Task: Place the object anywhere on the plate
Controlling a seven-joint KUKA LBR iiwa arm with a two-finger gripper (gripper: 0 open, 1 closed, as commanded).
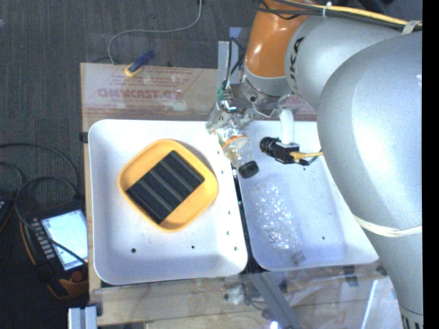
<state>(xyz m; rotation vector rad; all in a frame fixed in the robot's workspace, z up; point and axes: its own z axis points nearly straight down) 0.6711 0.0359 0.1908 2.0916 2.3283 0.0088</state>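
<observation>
A yellow plate [169,184] with a black ridged centre lies in the left bin [110,238]. My gripper [225,120] hangs over the back of the divide between the two bins. It is shut on the upper end of a small clear bottle [234,147] with an orange label. The bottle tilts down and to the right, its black cap [247,169] lowest, just above the bins' shared rim. It sits a short way right of the plate's back right edge.
A crumpled clear plastic bottle [278,216] lies in the right bin [329,211]. A black fitting with a yellow cable [280,149] hangs off the arm beside the gripper. The grey arm covers the right side. A cardboard sheet [147,91] lies behind the left bin.
</observation>
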